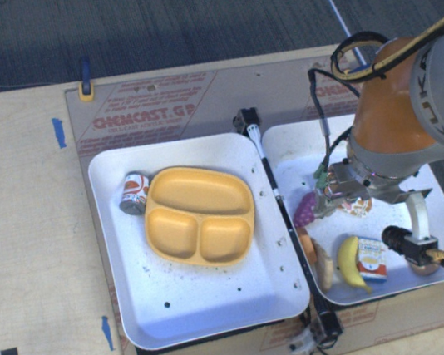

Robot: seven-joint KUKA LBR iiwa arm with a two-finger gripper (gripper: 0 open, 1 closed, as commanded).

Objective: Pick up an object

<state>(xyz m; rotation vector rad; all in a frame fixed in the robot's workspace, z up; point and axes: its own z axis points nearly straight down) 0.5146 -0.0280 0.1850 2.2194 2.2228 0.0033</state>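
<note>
Gripper [326, 197] state: cannot tell. It hovers just above-left of the curved yellow plastic banana [350, 262]; descend centred.

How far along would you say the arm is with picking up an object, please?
Done: the arm has reached into the right bin, its gripper low over the clutter beside a purple item. In hand: nothing visibly gripped or lifted; the view doesn't show the jaws' state. Left: a secure grasp and a lift. The banana, small carton, and the yellow tray and can in the left bin lie undisturbed.
</note>
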